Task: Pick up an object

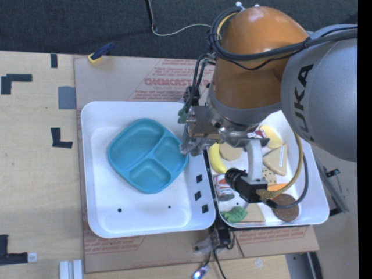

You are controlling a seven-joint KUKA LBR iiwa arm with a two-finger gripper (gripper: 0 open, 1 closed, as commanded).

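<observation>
Blue plate [145, 156]: a shallow dish with three compartments, lying flat in the left bin and turned cornerwise to the bin's walls. Its right corner comes close to the wall shared with the other bin.
Gripper [190, 149]: low over the right rim of the Blue plate, at or just above the edge. The wrist hides the tip, so I cannot tell whether it is wide, narrow or holding anything.
Arm [256, 57]: its orange dome and grey link reach in from the right and cover the upper part of the right bin.
Left bin [96, 173]: white, with the plate in its upper half and bare floor towards the near edge.
Right bin [317, 205]: white and crowded with toy food.
Banana [216, 159]: yellow, lying along the right bin's left wall, just beside the Gripper.
Tan crackers [278, 160]: pale flat pieces near the middle of the right bin.
Brown disc [286, 209]: round and dark, at the near edge of the right bin.
Green piece [235, 215]: small, in the near left corner of the right bin.
Cardboard sheet [133, 80]: printed in red, lying under both bins.
</observation>
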